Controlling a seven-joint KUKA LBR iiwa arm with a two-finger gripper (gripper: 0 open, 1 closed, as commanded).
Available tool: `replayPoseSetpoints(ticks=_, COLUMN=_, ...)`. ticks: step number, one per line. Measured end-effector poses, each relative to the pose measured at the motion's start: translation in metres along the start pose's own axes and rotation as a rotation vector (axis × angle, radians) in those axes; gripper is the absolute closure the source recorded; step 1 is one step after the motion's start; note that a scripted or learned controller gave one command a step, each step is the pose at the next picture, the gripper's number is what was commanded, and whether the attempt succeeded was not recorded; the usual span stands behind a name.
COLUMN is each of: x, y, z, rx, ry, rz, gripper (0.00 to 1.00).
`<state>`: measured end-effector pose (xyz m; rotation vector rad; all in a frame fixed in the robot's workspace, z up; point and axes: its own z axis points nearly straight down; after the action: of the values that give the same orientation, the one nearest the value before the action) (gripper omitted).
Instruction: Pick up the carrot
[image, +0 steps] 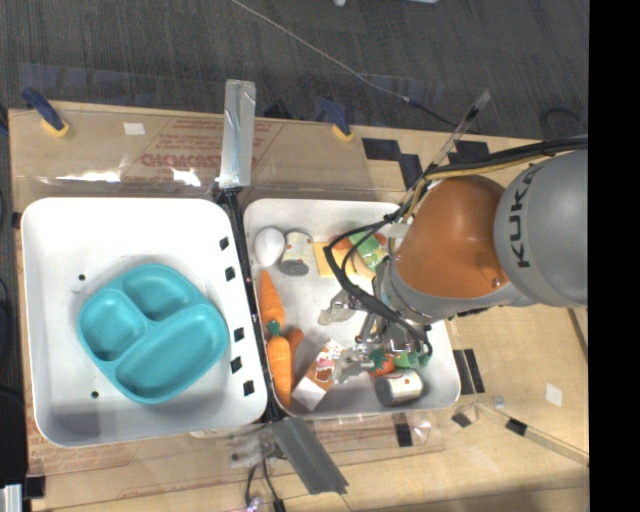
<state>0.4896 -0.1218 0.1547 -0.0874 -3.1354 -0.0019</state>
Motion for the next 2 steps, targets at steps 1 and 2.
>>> replayPoseSetpoints(ticks=1, x=0.0117, y=0.0268, z=0.0599, rx=0.0, ry=-0.011, rz=0.087, gripper=0.0)
replayPoseSetpoints(ticks=2, x=0.0117, y=0.0279, z=0.0517, rx=0.001, ry=-0.008, rz=0.079, gripper=1.0)
